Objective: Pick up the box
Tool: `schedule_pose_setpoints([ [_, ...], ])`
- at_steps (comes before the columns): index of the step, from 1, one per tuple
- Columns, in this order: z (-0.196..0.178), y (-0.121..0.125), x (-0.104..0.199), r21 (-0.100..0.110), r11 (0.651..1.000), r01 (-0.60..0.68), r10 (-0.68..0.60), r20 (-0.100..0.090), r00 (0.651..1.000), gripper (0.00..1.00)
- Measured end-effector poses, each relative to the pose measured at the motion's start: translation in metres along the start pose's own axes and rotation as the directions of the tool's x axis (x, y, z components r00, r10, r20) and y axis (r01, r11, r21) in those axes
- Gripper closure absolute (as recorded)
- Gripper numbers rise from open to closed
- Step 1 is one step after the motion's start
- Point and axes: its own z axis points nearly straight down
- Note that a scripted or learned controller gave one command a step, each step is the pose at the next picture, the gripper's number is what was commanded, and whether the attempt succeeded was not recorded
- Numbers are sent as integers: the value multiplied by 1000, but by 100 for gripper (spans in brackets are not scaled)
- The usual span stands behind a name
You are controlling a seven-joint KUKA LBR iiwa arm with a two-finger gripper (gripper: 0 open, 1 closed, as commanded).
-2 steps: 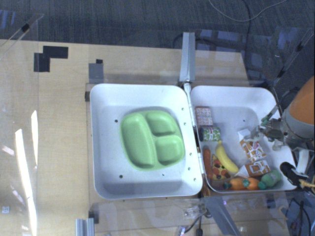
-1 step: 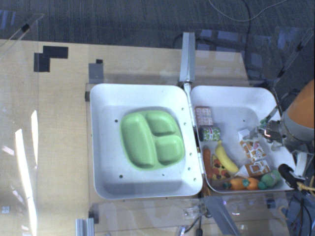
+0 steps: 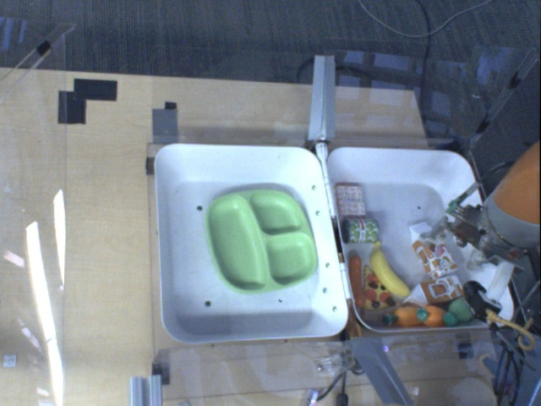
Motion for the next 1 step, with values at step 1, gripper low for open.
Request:
schedule_pose_setpoints([
  [1, -16, 7, 3, -19, 1000, 4, -4, -6, 1000, 100],
])
